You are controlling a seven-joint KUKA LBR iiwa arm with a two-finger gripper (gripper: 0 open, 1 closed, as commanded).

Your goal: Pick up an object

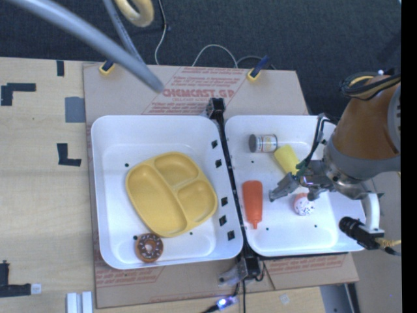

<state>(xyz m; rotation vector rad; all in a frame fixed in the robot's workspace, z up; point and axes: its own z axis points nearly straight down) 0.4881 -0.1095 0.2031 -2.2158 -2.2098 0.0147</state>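
1. Claw [294, 188] hangs low over the right bin [326, 240], its dark fingers spread and pointing toward the divider; nothing sits between them.
2. Ball [301, 205], the likeliest pick by my reading, lies just below and slightly right of the fingertips, beside them rather than between. It is small, round and white with reddish speckles, so it has no long axis to match but could roll if nudged.
3. Yellow piece [286, 158] lies just above the claw, near the fingers. It is smooth, blocky and plastic-looking, with its long axis on a diagonal running from upper left to lower right.
4. Orange piece [253, 203] lies left of the claw, close to the divider. It is elongated, matte and tapered, and its long axis runs nearly along the divider.
5. Can [263, 143] lies farther off, above and left of the claw. It is a short metallic cylinder on its side, its axis running left to right.
6. Across the divider, well apart from the claw, the left bin [104, 175] holds a yellow compartment plate [172, 192] and a brown sprinkled doughnut [148, 247].
7. Both bins sit on cardboard over a pale wooden worktop [39, 194].
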